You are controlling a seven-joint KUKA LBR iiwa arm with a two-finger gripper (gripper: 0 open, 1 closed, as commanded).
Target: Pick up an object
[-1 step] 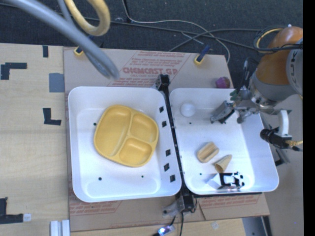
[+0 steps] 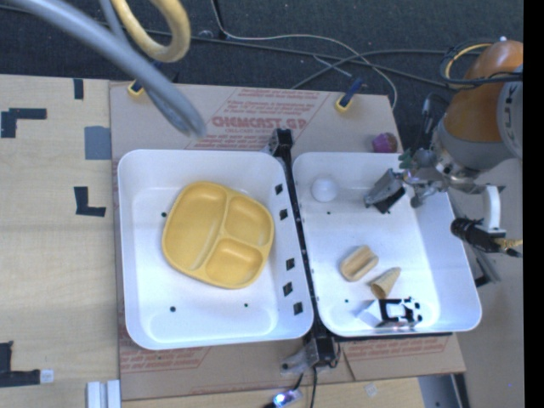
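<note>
Bins: two shallow white ones side by side on the bench (image 2: 51, 228), the left bin (image 2: 136, 253) and the right bin (image 2: 450, 287), with a black divider strip between them.

Nearest stuff: at the near edge of the right bin there's one black-and-white marker tag (image 2: 398, 312), sort of a square printed pattern, no letters I can read on it.

Small pieces: just behind the tag sits one tan cone-shaped piece (image 2: 386, 280), and just beyond that one tan bread-roll-looking piece (image 2: 359, 263). The two are close but apart.

Tray: one yellow divided tray (image 2: 219, 234) in the left bin, three compartments, lying flat near the middle.

Ball: one white ball (image 2: 324, 189) toward the far-left corner of the right bin.

Tool: the tool (image 2: 384, 195) hangs over the far part of the right bin, dark fingers pointing left toward the ball. Nothing sits between the fingers as far as I can see, but it's too dark and blurry to call them spread or closed, honestly can't tell.

Ball vs tool: ball is near the tool's tip, to its left, not touching. The roll and cone are well nearer the camera than the tool.

Purple thing: one small purple object (image 2: 384, 142) on the cardboard sheet (image 2: 255, 113) just past the right bin.

Writing: red print on the cardboard, looks like "CHEMCAST GP", partly fuzzy.
</note>
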